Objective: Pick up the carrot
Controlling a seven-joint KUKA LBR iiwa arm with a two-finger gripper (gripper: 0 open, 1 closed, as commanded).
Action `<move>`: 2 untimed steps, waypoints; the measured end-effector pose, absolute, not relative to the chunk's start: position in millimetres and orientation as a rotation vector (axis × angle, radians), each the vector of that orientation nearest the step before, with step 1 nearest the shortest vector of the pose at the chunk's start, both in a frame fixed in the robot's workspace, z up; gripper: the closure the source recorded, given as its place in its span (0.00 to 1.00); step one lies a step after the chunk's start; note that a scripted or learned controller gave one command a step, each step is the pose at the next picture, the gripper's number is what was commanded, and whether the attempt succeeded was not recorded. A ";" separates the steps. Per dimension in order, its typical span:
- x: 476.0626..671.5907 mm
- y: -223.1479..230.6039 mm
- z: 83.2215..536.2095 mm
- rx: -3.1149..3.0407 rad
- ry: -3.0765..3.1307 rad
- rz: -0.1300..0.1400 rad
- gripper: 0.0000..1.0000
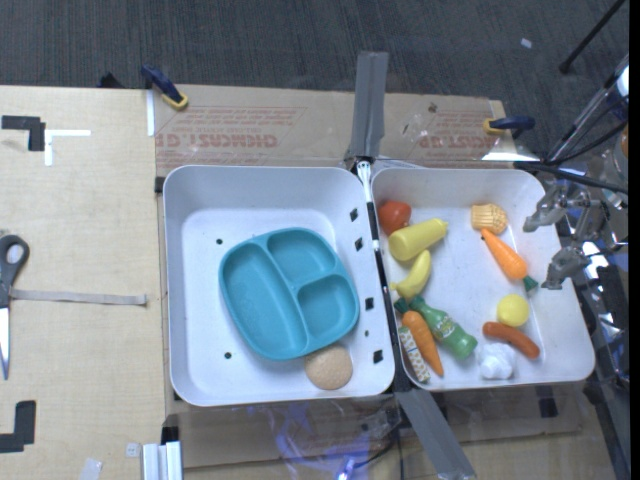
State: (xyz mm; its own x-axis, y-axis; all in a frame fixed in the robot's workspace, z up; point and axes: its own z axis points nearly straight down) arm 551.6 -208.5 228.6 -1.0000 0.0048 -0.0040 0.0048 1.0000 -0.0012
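Hovering at the right rim of the right bin [570, 368], my gripper [556, 238] sits just beside the carrot [503, 255], which lies a little to its left in the camera view, nearer the bin's middle. The carrot's long axis runs on a slant, from its blunt end close beneath the corn cob [488, 216] down to its green-tipped end near the gripper's lower finger [558, 266], so my approach would have to cross that axis rather than follow it. I cannot tell how wide my gripper stands, and nothing is seen held in it. The carrot is bright orange, smooth and tapered, lying flat on the white floor, apart from the lemon [513, 310] below it. A second, smaller orange carrot [421, 342] lies beside the green bottle [446, 330], well apart from my gripper.
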 end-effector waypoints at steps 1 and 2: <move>557.2 -221.3 93.1 0.330 3.121 -0.001 0.00; 559.9 -220.3 104.1 0.322 3.116 -0.004 1.00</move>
